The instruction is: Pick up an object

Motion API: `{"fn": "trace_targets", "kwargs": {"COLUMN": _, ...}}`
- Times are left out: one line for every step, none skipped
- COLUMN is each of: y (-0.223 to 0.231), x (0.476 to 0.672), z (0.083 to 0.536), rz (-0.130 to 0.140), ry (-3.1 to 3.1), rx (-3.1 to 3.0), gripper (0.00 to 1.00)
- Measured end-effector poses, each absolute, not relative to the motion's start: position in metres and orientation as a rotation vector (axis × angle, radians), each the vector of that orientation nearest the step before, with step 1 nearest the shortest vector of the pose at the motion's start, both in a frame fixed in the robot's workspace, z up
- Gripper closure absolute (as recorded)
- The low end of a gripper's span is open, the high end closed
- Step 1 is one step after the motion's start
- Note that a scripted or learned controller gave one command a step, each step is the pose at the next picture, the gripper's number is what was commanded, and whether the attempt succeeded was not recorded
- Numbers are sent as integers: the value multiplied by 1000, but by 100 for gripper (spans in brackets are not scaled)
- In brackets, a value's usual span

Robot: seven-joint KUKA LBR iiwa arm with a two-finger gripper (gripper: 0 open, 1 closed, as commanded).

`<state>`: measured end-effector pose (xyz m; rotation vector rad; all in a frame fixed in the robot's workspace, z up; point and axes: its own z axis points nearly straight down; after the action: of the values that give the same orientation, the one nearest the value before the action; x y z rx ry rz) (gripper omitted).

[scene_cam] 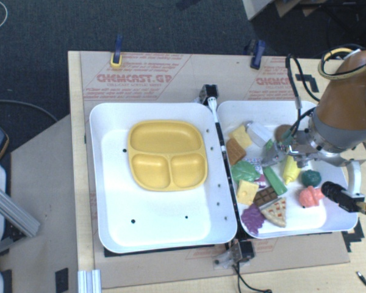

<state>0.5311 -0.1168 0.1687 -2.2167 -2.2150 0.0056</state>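
Camera view shows the arm (348, 112) reaching in from the right, with its hand (288, 154) low over the pile of toy food in the right bin (338, 224). I cannot tell if the hand is released or clenched, and I see no toy caught in it. My guess is that this is the reaching step, just before a grab. The closest toys are the yellow toy (291, 170) and the green stick (273, 180), both right by the hand in the middle of the right bin. Next, the hand would need to settle on one toy, squeeze it and lift straight up, without bumping the ones packed beside it. There are two white bins on the worktop (171, 78). The left bin (110, 163) has one yellow tray (168, 154) near its back edge. The right bin has about ten toys, among them one pizza slice (274, 212), one purple grape bunch (253, 218), one pink toy (310, 197) and one dark green ball (310, 177).
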Motion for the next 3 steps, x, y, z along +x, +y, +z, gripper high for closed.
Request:
{"fn": "trace_targets", "kwargs": {"y": -117, "x": 522, "z": 108, "rz": 6, "ry": -2215, "rx": -2218, "gripper": 0}}
{"fn": "trace_targets", "kwargs": {"y": -115, "x": 525, "z": 88, "rz": -10, "ry": -2220, "rx": -2218, "gripper": 0}}
{"fn": "trace_targets", "kwargs": {"y": -116, "x": 527, "z": 101, "rz": -15, "ry": -2227, "rx": -2228, "gripper": 100}}
